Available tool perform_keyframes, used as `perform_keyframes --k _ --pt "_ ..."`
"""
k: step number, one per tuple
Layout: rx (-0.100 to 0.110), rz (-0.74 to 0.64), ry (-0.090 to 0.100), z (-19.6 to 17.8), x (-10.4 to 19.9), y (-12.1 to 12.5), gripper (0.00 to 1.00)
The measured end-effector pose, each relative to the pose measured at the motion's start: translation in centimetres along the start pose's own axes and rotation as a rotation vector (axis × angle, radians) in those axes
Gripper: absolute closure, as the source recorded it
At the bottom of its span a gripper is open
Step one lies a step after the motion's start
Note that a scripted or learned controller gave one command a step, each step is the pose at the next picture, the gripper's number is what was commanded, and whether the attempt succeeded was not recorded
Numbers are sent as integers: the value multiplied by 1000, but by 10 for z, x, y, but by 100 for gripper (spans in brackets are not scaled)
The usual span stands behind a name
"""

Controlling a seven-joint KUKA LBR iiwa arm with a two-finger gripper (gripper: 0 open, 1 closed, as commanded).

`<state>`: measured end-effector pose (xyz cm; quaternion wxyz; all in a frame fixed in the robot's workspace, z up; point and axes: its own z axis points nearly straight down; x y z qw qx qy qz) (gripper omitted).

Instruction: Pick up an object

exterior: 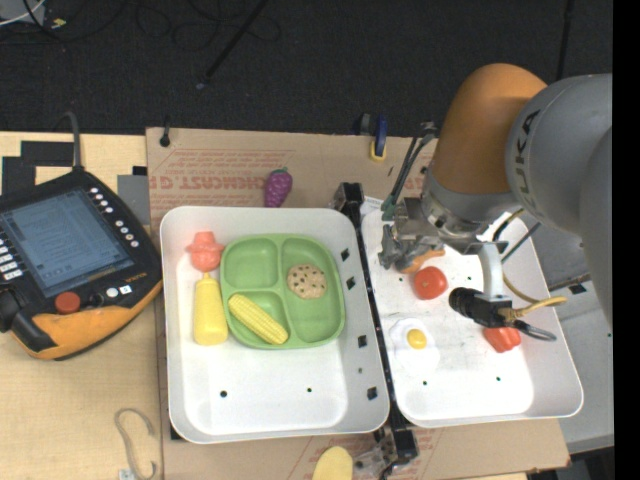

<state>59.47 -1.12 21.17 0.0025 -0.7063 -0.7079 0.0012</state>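
My gripper (pixel 402 252) hangs low over the back left part of the right bin (pixel 545 393), under the grey arm with its orange band. A red tomato (pixel 431 283) lies just to the gripper's front right, close to it but apart. A fried egg (pixel 414 339) rests nearer the front of this bin, and a small red piece (pixel 503 338) sits to its right. Nothing shows held in the gripper.
The left bin (pixel 260 398) holds a green divided plate (pixel 262 265) with a cookie (pixel 306 281) and a corn cob (pixel 258 318); a yellow bottle (pixel 208 310) and a pink toy (pixel 204 251) lie beside it. Purple grapes (pixel 278 186) sit behind the bins, a teach pendant (pixel 62 258) at left.
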Motion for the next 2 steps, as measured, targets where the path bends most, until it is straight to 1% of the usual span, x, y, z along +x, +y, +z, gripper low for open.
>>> perform_keyframes --k 1,2 --pt "1 0 0 -1 48 -29 100" --pt "-4 -3 1 -19 104 -39 100"
